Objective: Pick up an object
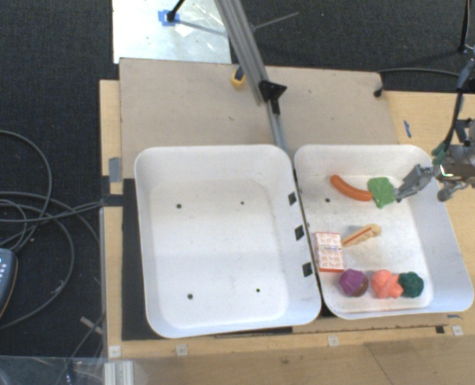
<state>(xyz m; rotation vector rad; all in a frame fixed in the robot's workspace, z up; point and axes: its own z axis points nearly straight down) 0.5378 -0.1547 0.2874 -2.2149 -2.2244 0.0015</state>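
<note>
Six small items sit in the right bin (pixel 442 239): a sausage (pixel 351 188), green block (pixel 381 192), red-and-white box (pixel 328 251), tan stick (pixel 361 234), and purple (pixel 352 282), orange (pixel 386 285) and dark green (pixel 412 284) toys along the near edge. The gripper (pixel 418 180) is at the green block's right side, looks touching; jaw state can't tell, too small. Risks, my guess: the block overlaps the sausage end, so a close could nudge both or pinch a corner and slip. The left bin (pixel 153 167) is beside it.
</note>
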